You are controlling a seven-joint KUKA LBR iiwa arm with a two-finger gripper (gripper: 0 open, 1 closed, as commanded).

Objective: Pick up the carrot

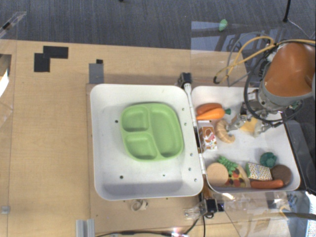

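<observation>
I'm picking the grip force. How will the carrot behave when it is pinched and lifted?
The carrot looks like a smooth, rigid toy, so it probably stays stiff and may slip. Its rounded, tapered body could roll sideways if nudged. It lies near the right bin's wall, which may crowd the end effector.

The divided plate (150, 131) lies in the left bin (106, 181); the carrot (211, 113) in the right bin (291, 154).

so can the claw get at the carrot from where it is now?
Probably yes. The carrot lies at the far left of the right bin with nothing on top of it. The claw is just to its right. A croissant lies close beside the carrot, which could crowd a grasp.
</observation>
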